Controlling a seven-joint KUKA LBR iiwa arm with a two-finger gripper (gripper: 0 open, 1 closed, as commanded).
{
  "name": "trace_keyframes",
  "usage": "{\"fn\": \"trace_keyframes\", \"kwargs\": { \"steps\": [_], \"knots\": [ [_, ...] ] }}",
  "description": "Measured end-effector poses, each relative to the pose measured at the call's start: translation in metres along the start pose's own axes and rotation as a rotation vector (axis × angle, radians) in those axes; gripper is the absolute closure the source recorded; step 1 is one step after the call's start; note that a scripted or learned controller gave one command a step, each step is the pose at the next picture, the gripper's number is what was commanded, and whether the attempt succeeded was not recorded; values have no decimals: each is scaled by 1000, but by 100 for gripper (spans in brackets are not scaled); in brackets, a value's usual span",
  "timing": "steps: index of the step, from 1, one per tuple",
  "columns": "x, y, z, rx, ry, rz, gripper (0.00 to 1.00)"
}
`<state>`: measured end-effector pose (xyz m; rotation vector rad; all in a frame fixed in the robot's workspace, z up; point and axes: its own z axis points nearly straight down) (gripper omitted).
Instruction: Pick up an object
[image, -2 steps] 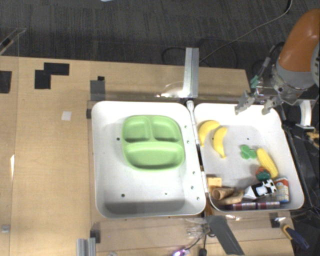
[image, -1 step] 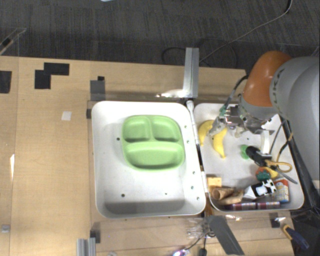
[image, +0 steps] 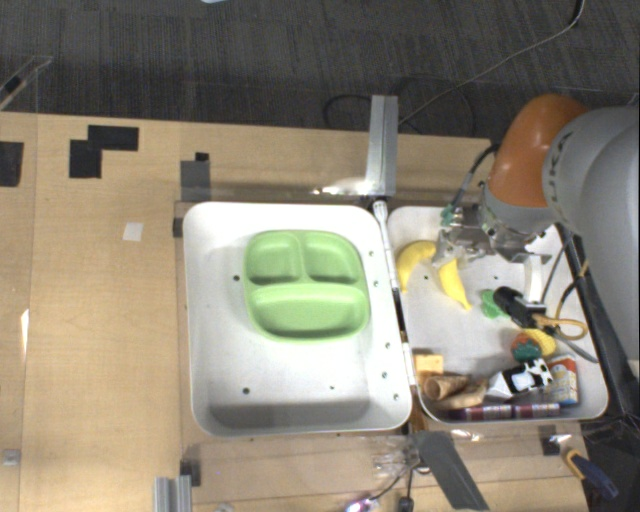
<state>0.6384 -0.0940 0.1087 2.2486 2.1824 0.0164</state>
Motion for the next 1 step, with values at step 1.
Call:
{"fn": "trace_keyframes", "kwargs": {
  "steps": [1],
  "knots": [
    [29, -8, -112, 6, -1, -76, 100]
  ]
}}
